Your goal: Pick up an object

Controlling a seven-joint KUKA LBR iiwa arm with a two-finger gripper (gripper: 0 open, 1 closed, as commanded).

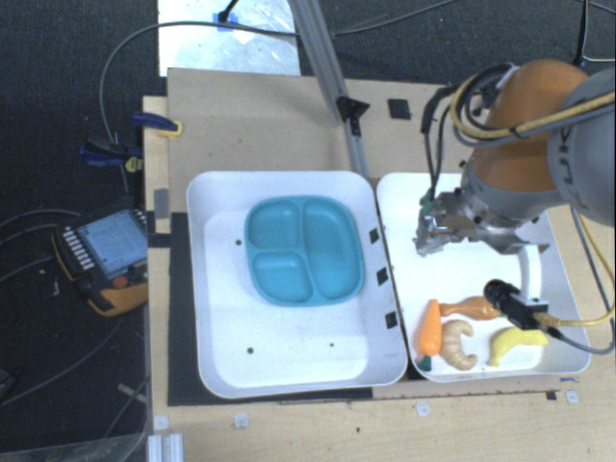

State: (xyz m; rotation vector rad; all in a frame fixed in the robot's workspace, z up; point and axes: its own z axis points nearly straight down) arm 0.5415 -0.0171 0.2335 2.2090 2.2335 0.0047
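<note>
Gripper [430, 231], finger state unreadable from here, hangs over the right bin [404, 258]; it should drop squarely onto the carrot [429, 329], clear of the croissant [458, 344] beside it.

The right bin [404, 258] is being partly covered by the arm [525, 114], so its far right corner is being hidden. The arm itself is being cut off at the right picture edge. The gripper [433, 234] is being seen from above, too small for its fingers to be judged.
</note>
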